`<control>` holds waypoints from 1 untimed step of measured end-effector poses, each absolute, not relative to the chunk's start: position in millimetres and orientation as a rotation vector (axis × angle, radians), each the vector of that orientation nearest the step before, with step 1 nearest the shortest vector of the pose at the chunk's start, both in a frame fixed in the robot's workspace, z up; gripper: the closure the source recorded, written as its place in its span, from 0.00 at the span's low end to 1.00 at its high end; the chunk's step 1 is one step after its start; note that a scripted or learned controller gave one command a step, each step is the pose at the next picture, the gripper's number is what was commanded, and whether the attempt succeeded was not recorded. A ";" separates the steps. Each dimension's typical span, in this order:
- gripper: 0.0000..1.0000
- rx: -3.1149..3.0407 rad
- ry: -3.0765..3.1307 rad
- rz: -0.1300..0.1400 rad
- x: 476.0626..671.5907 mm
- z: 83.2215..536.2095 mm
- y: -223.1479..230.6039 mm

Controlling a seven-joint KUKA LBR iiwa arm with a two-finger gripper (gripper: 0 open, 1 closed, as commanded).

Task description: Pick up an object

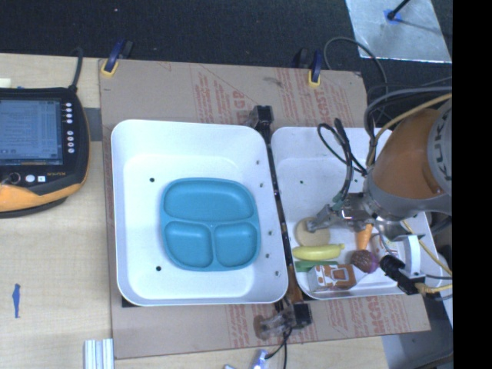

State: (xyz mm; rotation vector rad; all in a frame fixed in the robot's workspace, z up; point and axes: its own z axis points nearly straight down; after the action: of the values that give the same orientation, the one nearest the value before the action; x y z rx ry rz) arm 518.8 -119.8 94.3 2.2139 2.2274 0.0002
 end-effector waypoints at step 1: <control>0.00 2.217 2.226 0.002 558.7 113.0 -196.0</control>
State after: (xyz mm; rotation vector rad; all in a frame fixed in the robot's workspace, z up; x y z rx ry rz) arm 558.7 -196.0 113.0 2.2172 2.2263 0.0021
